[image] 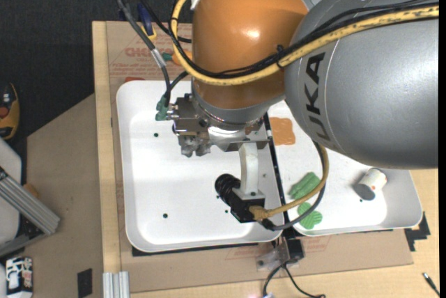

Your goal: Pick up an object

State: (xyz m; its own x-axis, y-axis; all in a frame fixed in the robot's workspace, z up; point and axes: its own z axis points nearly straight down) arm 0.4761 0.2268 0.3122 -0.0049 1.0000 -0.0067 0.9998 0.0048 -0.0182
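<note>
While the tool (189, 133) hovers mid-frame, I cannot tell its state; approach step, next needs reaching green piece (304, 186) lower-right.

Layout: left bin (143, 178) and right bin (401, 209) side by side on the bench (104, 115), arm (362, 74) above them.
The left bin fills the centre-left of the frame and the right bin adjoins it at lower right. The arm comes in from the right edge and covers the upper part of both bins. In the right bin, a flat piece (282, 131) lies beside the shared wall, a lumpy piece (305, 186) lies below it toward the lower rim, and a small cylinder (369, 182) lies well apart, further right.
</note>
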